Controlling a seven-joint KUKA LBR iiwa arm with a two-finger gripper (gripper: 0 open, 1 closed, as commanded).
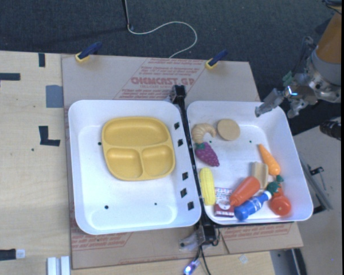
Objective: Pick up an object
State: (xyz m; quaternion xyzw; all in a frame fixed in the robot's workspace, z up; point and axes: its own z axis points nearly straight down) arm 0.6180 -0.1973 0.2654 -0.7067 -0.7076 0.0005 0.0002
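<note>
Toys (pixel 241 171) in right bin (pixel 292 153) — untouched

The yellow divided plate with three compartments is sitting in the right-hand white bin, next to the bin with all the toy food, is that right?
Not quite. The yellow divided plate with three compartments sits in the left-hand white bin, not the right-hand one. The camera view shows this. The rest holds: the neighbouring right-hand white bin carries the toy food, such as the yellow corn cob and purple grape bunch.

Plate (pixel 139 148) in left bin (pixel 83 171), toys in right bin (pixel 295 153).
</note>
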